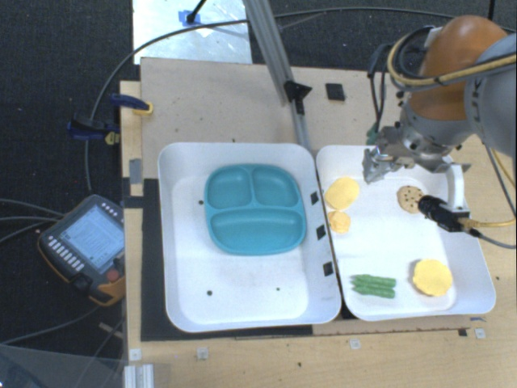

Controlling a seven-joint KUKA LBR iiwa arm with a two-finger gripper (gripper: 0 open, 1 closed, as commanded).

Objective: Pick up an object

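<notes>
The gripper (376, 168) hovers over the right bin's (485, 301) far edge; whether it is apart or together, I cannot tell. Just beside it lies a yellow disc (342, 192); a cookie (409, 198) sits nearby. The left bin (178, 297) holds a teal plate (254, 210).

A pale brown fibreboard bench top (226, 103) fills the middle of the view, lying on a dark speckled carpet floor (56, 47); a bright white reflective sheet (190, 18) lies on the floor beyond the bench's far edge; a slanted grey metal pole (271, 39) crosses the bench from the top; blue and yellow clamps (121, 103) grip the bench's left edge; thin dark cables (105, 87) loop over the carpet; a grey handheld control pendant with a lit screen (85, 245) rests on the floor at left.
</notes>
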